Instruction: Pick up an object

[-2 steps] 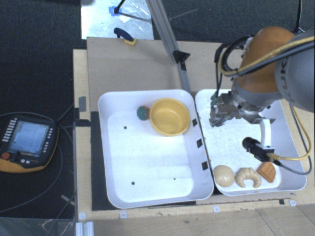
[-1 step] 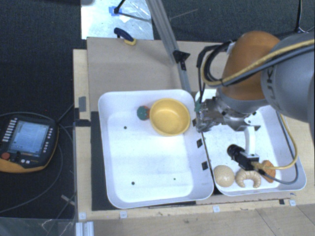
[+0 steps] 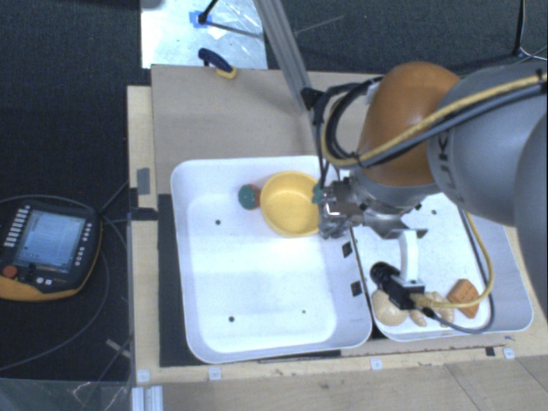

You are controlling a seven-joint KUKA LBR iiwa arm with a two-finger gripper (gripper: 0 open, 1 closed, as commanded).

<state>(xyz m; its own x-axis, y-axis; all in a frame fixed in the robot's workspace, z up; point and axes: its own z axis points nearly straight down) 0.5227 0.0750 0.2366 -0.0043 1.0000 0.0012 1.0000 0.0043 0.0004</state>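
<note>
Grey arm (image 3: pixel 479 135) looms over the bins; its hand (image 3: pixel 330 212) meets the yellow bowl (image 3: pixel 289 202), grip impossible to tell.

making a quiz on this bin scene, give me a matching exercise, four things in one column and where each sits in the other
Things:
1. yellow bowl
2. small green object
3. orange wedge-shaped piece
4. teach pendant

Places:
A. on the dark floor, left of the bench
B. right bin, near its front right corner
C. left bin, against its right wall near the back
D. left bin, just left of the bowl

Pairs: 1-C, 2-D, 3-B, 4-A
</note>
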